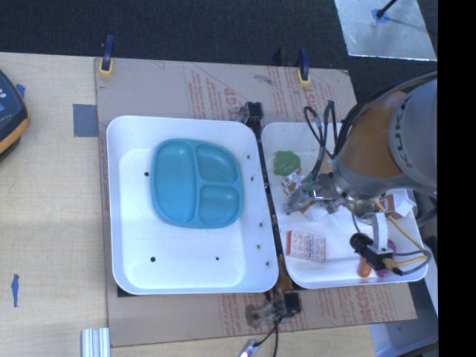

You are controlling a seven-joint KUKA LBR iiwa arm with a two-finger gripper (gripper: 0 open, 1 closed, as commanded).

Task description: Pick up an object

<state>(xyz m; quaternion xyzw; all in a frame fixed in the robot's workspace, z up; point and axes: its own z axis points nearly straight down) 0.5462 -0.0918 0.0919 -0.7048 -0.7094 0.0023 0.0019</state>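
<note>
Right bin [296, 280] holds the candidate things. A small packet [292, 181] with red print sits near the bin's left wall, just beside my gripper [308, 199], but I can't tell if they touch. A green lump [286, 161] lies just above the small packet, toward the far end of the bin. A flat packet [306, 245], white with red marks, lies on the bin floor below my gripper, apart from it. An orange thing [363, 269] is at the bin's near right corner, partly hidden. My gripper is low in the right bin's middle, and nothing shows as held. I can't tell if it's spread or closed. My arm [387, 140] comes in from the right over that bin. Left bin [119, 199] holds a blue plate [197, 182] with three sections, lying flat toward the far end. Both bins sit on cardboard [186, 88], clamped at the far edge, on a wood bench [44, 214].
</note>
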